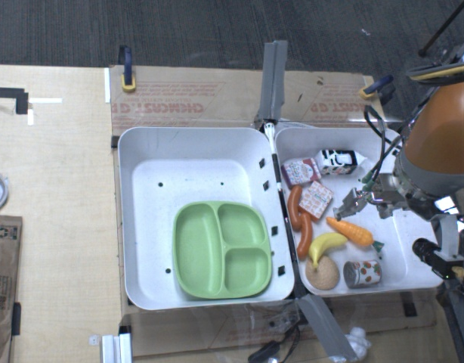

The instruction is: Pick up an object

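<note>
gripper (358,202) over right bin (413,278) centre | jaw state: cannot tell | carrot (351,231) just below toward bin's near edge, long axis slanting left-right

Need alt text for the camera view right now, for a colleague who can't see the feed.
The arm's hand hovers in the right bin just above a toy carrot, beside a banana, sausages and small packets. The left bin contains a green divided plate.

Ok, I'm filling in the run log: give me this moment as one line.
gripper over right bin | above carrot | nothing seen held | green tray in left bin
</note>
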`<control>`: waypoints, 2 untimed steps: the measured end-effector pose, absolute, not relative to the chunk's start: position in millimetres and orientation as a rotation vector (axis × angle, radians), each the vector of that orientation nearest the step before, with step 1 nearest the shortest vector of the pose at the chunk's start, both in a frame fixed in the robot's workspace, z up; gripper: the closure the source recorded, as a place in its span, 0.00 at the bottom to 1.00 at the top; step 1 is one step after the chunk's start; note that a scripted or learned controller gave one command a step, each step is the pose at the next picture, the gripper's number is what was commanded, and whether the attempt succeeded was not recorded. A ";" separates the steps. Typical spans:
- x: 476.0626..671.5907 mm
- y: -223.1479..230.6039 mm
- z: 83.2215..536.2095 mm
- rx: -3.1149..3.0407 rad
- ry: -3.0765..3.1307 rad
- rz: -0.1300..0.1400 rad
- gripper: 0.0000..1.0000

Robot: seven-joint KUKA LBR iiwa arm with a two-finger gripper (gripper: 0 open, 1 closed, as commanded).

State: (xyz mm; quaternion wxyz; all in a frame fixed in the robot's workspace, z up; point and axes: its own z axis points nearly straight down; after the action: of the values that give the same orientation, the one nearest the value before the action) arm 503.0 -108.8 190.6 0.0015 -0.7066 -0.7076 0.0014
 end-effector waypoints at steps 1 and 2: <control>504.4 -76.4 190.7 -2.149 -2.288 0.003 0.00; 496.8 -112.7 109.3 -2.283 -2.186 -0.020 0.00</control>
State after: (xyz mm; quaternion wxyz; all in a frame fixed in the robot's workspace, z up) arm 496.8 -112.7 109.3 -0.0099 -0.7222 -0.6916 -0.0064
